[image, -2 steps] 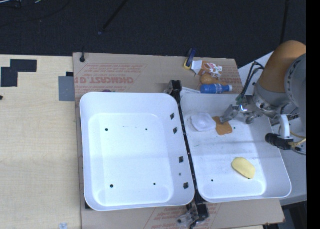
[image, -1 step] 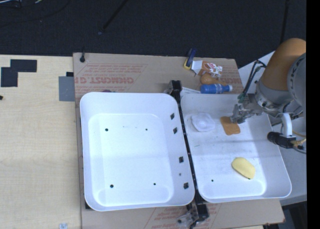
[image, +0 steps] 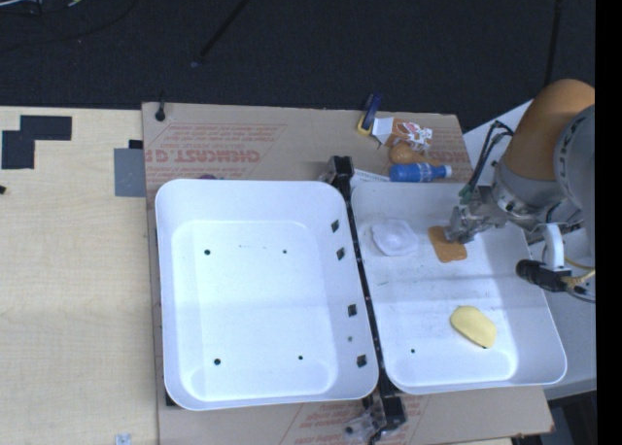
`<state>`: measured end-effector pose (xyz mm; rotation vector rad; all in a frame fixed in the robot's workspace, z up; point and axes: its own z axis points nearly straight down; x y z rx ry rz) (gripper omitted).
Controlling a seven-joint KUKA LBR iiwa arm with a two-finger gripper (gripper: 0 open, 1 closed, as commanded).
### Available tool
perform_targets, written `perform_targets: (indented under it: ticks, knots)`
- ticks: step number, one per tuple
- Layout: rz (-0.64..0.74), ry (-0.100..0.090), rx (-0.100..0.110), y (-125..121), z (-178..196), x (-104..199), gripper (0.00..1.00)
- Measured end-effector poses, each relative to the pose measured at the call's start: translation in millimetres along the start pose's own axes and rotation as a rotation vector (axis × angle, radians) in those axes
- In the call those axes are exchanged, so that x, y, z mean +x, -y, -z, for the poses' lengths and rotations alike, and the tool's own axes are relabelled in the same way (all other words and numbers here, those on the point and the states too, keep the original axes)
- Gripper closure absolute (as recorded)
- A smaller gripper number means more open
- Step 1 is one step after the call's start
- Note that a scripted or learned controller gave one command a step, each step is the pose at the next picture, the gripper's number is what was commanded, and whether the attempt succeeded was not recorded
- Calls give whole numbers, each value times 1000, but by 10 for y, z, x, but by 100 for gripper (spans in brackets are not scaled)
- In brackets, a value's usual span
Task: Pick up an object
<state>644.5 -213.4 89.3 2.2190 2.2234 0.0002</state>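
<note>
The two-finger gripper (image: 457,231) sits right over the flat brown cookie-like piece (image: 449,249) at 2 o'clock in the right white bin (image: 544,356). I cannot tell how it is set. The piece lies flat and thin, so it may slip out or slide away. The soft yellow lump (image: 473,325) waits at 5 o'clock. The bin floor looks smooth. Past it are a tan wooden table (image: 68,288) and a dark floor (image: 292,25).

Red print on cardboard sheet (image: 243,147), well left of gripper (image: 457,229), upside down, roughly "CHEMCAST GP". Rest illegible.
</note>
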Motion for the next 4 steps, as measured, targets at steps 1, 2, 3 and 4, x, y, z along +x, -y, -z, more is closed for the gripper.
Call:
perform_targets:
  ticks: [1,2,3,4]
  knots:
    - [-2,2,-4,128,9,6,100]
    - [-4,1,-4,947,19,253,100]
    - [-4,2,-7,1603,19,272,100]
    - [-3,7,-14,1257,1344,-28,100]
